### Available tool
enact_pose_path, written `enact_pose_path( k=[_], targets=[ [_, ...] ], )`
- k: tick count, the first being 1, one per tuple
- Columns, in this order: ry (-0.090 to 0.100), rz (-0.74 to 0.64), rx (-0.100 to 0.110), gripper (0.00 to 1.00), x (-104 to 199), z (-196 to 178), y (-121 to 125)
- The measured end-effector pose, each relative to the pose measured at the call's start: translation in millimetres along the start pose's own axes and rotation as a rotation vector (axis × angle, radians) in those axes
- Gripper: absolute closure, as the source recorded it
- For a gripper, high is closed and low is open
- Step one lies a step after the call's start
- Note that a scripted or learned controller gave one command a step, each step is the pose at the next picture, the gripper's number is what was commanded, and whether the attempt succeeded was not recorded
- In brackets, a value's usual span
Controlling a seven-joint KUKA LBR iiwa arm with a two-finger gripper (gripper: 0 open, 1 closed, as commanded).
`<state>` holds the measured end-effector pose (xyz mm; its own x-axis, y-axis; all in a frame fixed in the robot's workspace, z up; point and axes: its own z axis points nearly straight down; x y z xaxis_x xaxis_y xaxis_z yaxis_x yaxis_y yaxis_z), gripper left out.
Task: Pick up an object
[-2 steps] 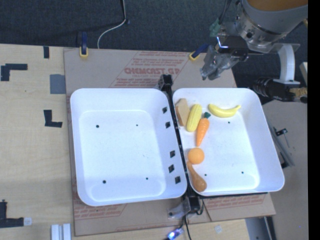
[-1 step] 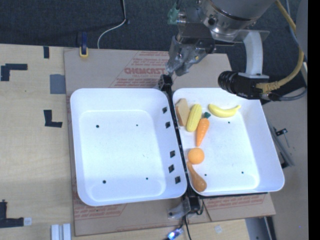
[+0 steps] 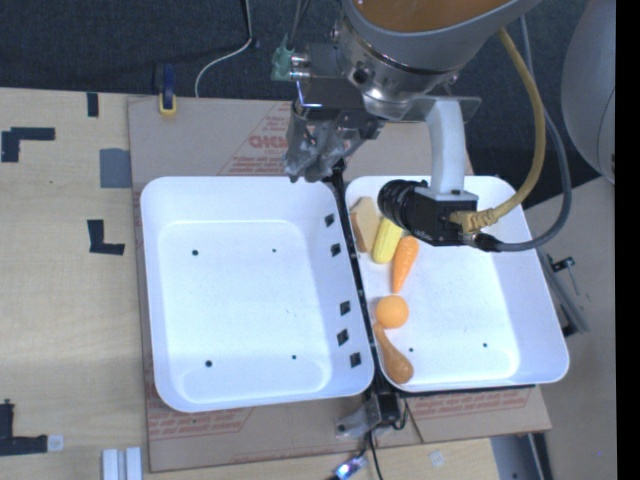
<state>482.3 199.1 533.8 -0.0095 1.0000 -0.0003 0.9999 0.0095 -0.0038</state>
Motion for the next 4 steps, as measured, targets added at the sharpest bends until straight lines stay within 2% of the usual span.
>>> enact_pose_path(
  k=[1,2,3,4],
  targets=[
    [-0.004,0.005,0.003,1.00,-2.8,-8.2,2.7],
    [-0.002,0.005,0.001,1.00,36.1,2.2,32.5],
    [-0.004,0.007,0.006,1.00,34.3,47.8,1.0],
    [0.000,0.008,-0.005,1.00,34.2,-1.1,41.9]
  ],
)
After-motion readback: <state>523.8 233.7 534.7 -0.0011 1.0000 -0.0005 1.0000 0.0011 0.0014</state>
